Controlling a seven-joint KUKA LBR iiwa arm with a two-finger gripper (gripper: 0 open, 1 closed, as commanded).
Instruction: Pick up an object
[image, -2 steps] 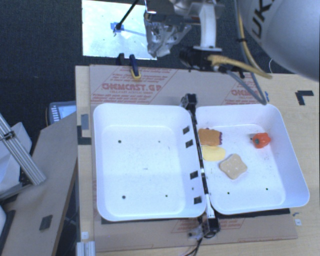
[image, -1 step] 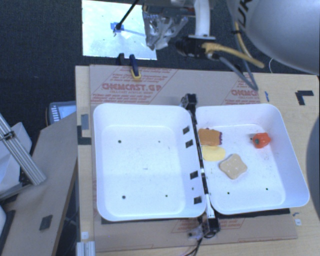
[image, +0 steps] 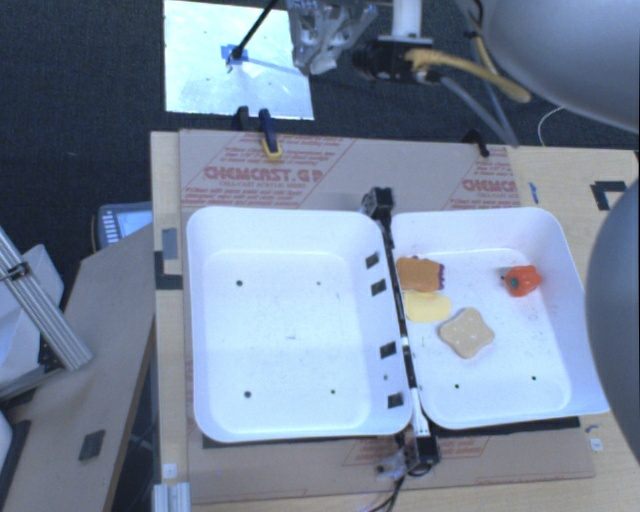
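Observation:
The right bin (image: 560, 395) holds several small toy foods. An orange-brown slice with a purple edge (image: 420, 273) lies near the bin's left wall, and a flat yellow piece (image: 428, 307) sits just below it. A beige bread slice (image: 466, 333) rests a little to the lower right of those. An orange-red pepper (image: 520, 280) sits apart near the right wall. My gripper (image: 322, 58) hangs high at the top of the view, beyond the far edge of the bench, well away from every object, with nothing seen in it.
The left bin (image: 210, 400) adjoins the right one along a clipped centre seam (image: 395, 330). A shiny metal sheet (image: 230, 60) lies on the dark floor behind the bench. Yellow and grey cables (image: 470, 70) trail from the wrist. The arm's grey body (image: 615, 300) looms at the right.

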